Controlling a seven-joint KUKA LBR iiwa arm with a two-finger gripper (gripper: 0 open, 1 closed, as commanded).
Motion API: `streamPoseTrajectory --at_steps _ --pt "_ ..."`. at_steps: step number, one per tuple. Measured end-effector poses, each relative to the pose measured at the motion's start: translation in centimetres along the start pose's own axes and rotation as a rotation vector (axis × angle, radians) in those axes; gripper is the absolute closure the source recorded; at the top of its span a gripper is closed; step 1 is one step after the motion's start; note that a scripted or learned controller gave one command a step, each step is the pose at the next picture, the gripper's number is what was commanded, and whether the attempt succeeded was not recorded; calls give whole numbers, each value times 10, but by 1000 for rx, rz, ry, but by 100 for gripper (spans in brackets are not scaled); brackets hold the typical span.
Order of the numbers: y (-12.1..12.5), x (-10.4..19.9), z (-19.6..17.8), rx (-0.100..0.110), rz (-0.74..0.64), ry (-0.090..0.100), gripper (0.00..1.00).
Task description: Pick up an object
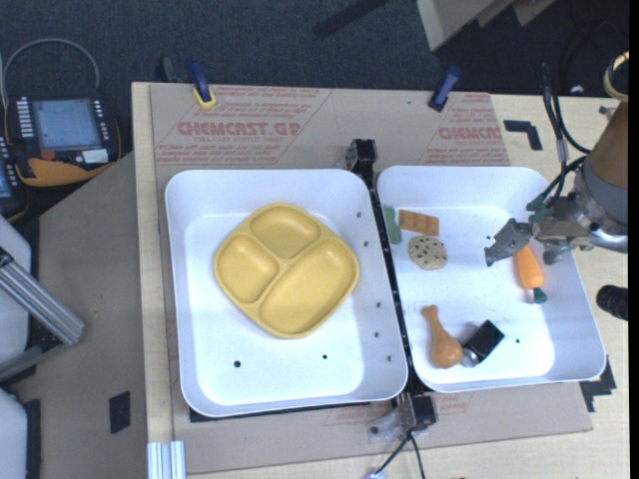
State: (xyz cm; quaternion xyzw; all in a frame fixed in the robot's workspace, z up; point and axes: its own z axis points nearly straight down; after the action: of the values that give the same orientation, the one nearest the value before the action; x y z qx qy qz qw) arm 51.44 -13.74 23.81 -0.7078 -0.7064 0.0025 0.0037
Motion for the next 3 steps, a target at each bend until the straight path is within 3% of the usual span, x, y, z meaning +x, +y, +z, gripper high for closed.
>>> streamPoseTrajectory --at_steps 1,3 --pt "2 0 -4 -9 -2 -2 0" --pt "6 1 102 -2 -2 1 0"
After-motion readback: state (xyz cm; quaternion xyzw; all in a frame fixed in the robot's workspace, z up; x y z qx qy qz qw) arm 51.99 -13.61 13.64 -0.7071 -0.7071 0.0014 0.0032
